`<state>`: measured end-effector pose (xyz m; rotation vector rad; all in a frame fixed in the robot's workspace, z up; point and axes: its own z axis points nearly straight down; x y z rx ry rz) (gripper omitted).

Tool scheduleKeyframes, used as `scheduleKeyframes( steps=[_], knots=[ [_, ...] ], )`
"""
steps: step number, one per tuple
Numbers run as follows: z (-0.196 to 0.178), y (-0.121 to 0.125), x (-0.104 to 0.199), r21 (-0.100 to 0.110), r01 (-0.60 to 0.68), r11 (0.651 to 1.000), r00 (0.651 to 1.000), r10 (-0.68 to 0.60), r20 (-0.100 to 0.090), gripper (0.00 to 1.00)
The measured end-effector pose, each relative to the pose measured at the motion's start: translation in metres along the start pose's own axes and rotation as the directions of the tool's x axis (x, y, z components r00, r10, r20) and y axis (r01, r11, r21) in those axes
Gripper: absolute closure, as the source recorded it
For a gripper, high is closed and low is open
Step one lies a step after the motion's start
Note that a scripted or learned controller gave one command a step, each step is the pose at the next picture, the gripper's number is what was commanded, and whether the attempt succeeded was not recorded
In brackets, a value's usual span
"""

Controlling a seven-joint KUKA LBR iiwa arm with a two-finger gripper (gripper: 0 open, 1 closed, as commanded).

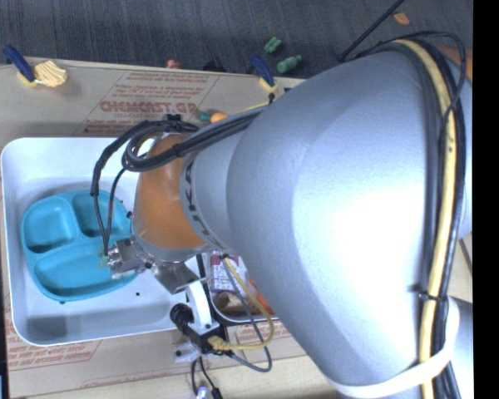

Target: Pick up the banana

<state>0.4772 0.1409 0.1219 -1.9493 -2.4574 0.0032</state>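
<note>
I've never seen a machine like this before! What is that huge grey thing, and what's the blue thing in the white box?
The big grey shape is a robot arm, seen by a camera fixed above the bench and looking down. It reaches in from the right and sits so close that it hides a lot. The orange ring is a band near its wrist. Under it is a shallow white bin holding a blue divided tray. The arm covers its own gripper, so I can't tell whether it holds anything. Its job is picking up a banana.
</note>
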Motion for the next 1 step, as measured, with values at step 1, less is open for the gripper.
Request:
scheduleKeyframes(
  steps=[1],
  knots=[
    [-0.0096,0.0000,0.0005,0.003,0.004,1.000,1.000,-0.004,0.000,1.00]
  ],
)
